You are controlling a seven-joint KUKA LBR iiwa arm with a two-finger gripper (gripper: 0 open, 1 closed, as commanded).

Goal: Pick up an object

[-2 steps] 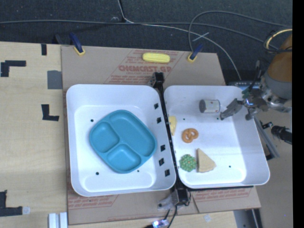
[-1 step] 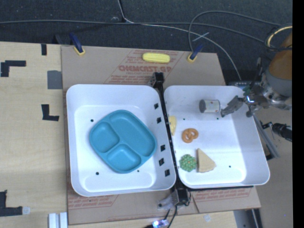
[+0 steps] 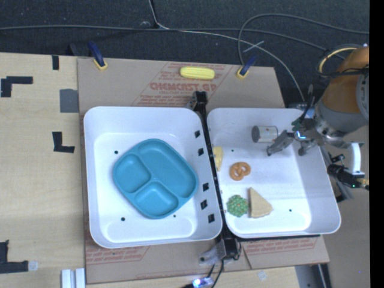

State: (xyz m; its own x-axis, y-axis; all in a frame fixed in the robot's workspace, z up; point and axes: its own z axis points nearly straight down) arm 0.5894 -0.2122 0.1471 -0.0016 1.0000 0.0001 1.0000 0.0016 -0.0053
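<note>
The right bin [image 3: 312, 221] holds several small things: a grey cylinder [image 3: 263, 132] lying at its back, a brown pretzel [image 3: 240, 171] in the middle, a green broccoli piece [image 3: 237, 206] and a tan sandwich wedge [image 3: 260, 204] near the front, and a pale yellow piece [image 3: 218, 158] against the left wall. My gripper [image 3: 290, 146] hangs over the bin's back right part, just right of the grey cylinder. It stands open, its fingers spread, and nothing is between them.
The left bin [image 3: 102, 221] carries a blue divided plate [image 3: 155, 177]. A yellow corn-like toy [image 3: 197, 72] lies on the cardboard behind the bins, between two blue-and-yellow clamps. Black cables cross the dark floor at the back.
</note>
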